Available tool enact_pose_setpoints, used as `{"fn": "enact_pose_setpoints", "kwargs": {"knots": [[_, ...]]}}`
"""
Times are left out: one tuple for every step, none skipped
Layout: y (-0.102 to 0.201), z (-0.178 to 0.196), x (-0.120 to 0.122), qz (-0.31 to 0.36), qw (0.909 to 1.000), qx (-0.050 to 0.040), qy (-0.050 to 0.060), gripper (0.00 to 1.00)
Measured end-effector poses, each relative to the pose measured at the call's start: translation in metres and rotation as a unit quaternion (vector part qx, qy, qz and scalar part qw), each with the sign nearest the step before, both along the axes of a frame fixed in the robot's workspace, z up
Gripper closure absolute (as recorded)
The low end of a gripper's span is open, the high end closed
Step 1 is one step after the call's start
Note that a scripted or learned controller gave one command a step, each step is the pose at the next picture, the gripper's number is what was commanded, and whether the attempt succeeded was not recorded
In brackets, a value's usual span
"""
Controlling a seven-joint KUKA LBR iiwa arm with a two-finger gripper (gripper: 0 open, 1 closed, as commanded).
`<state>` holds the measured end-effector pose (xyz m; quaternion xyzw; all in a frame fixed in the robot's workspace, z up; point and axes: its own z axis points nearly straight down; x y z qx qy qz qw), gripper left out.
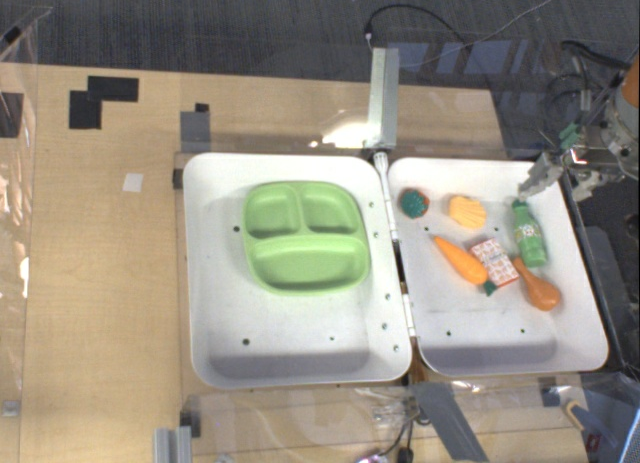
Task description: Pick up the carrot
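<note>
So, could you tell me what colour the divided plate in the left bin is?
Light green; the divided plate shows plainly in the camera view.

The carrot in the right bin has open floor on its left and front side. On its right, a small patterned box touches it; a green bottle and yellow piece stand near.

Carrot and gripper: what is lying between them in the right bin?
In the camera view, between the carrot and the gripper lie a small patterned box and a green bottle.
</note>
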<state>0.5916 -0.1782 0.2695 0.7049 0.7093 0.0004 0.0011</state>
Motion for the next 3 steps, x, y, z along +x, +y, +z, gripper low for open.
{"fn": "enact_pose_setpoints", "kwargs": {"knots": [[0.064,-0.096,0.017,-0.032,0.9995,0.0006,0.001,0.00],[0.075,-0.175,-0.003,0.038,0.9992,-0.0023,-0.010,0.00],[0.073,-0.164,0.000,0.038,0.9992,-0.0047,-0.015,1.00]]}}
